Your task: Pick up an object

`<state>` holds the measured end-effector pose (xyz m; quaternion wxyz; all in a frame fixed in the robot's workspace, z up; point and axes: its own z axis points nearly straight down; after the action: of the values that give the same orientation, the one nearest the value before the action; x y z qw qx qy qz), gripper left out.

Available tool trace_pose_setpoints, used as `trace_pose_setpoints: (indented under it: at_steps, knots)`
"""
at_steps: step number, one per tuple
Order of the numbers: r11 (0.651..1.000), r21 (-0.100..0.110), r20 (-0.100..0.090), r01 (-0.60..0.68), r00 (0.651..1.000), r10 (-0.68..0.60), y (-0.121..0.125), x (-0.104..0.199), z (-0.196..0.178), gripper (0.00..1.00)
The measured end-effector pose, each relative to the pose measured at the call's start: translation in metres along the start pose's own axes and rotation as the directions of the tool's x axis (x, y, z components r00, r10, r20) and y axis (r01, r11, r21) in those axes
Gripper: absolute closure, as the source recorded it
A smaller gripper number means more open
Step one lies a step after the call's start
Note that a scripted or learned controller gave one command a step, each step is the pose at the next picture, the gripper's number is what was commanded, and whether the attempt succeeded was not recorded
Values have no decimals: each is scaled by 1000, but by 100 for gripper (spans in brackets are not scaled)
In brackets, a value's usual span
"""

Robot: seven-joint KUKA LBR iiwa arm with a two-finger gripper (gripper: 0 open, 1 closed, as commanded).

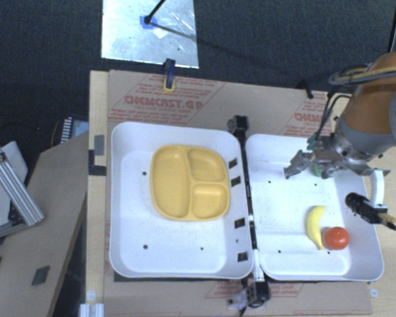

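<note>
The hand (302,165) is hovering with fingers spread and holding nothing over the right bin (274,211), while the banana (315,226) and tomato (337,238) are touching near its front-right corner, risking a nudged, slipping grasp.
</note>
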<state>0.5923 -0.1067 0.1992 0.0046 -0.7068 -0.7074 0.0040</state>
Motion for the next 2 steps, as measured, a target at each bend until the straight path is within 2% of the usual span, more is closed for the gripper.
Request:
trace_pose_setpoints:
  at_steps: [1,2]
  knots:
    - [1000,-13,1,2,1000,-2,3,0,-8,0]
    - [1000,-11,1,2,1000,-2,2,9,49,0]
